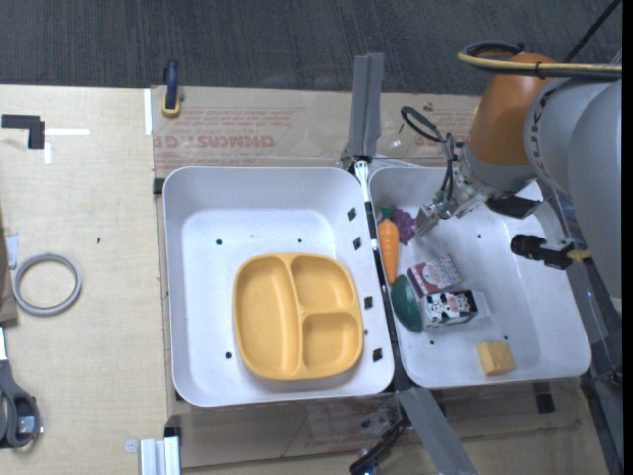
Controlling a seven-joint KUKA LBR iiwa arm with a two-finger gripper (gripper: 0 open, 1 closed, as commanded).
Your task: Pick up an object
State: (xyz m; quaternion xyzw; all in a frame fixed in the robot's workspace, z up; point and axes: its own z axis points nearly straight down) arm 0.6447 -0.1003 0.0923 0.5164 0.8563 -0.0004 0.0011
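The right bin (534,295) holds several objects. An orange carrot (388,245) lies along its left wall, with a small purple item (402,220) just above it. Lower down are a dark green rounded object (406,303), a red-and-white packet (433,275), a small black-and-white carton (450,308) and a tan block (496,356). My gripper (429,218) hangs low at the bin's upper left, just right of the purple item and the carrot's top. Nothing shows in its grasp.
The left bin (198,265) holds a yellow divided plate (297,315). A grey divider (364,107) rises between the bins at the back. A tape ring (44,283) and scissors (18,414) lie on the bench at the left. The arm's orange band (504,107) looms over the right bin's back.
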